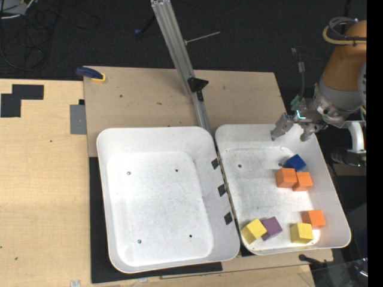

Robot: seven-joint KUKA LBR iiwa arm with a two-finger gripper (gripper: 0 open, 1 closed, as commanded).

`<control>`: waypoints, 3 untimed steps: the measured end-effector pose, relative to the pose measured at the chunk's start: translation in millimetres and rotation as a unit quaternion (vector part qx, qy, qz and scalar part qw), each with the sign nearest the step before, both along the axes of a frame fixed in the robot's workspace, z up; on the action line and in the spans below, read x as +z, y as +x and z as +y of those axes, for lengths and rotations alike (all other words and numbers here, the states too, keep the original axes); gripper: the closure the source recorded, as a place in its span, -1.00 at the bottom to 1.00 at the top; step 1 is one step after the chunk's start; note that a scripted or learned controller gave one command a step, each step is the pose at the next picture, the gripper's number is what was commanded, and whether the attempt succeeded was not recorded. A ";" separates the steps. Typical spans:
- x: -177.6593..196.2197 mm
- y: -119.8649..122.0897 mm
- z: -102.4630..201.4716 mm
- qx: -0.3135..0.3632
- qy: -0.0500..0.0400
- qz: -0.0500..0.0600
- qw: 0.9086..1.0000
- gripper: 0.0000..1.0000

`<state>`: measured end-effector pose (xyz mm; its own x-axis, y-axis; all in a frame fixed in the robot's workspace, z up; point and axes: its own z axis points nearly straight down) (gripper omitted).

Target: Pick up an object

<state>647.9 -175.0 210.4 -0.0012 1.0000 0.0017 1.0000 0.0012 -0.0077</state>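
Observation:
The right bin (pixel 251 178) holds several small blocks. A blue block (pixel 294 162) lies near its far right side, with two orange blocks (pixel 286 177) (pixel 303 181) just in front of it. Along the near edge sit a yellow block (pixel 254 229), a purple block (pixel 271 226), another yellow block (pixel 301 232) and an orange block (pixel 314 219). My gripper (pixel 294 128) hangs above the far right rim of this bin, open, with its two fingers spread apart and nothing between them. It is a little beyond the blue block.
The left bin (pixel 155 196) lies beside the right one, with black clips (pixel 220 189) along the shared edge. A slanted aluminium rail (pixel 179 58) rises behind the bins. A blue and yellow clamp (pixel 91 73) sits at the bench's far left corner.

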 end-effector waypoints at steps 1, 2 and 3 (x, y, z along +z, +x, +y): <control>2.9 1.1 0.6 0.002 -0.001 -0.002 1.000 -1.00; -44.9 -4.8 7.9 0.001 0.000 0.000 1.000 -1.00; -106.6 -11.0 14.8 0.001 0.000 0.000 1.000 -1.00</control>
<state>637.0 -160.2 103.8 -0.0039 1.0000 0.0023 1.0000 0.0039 -0.0078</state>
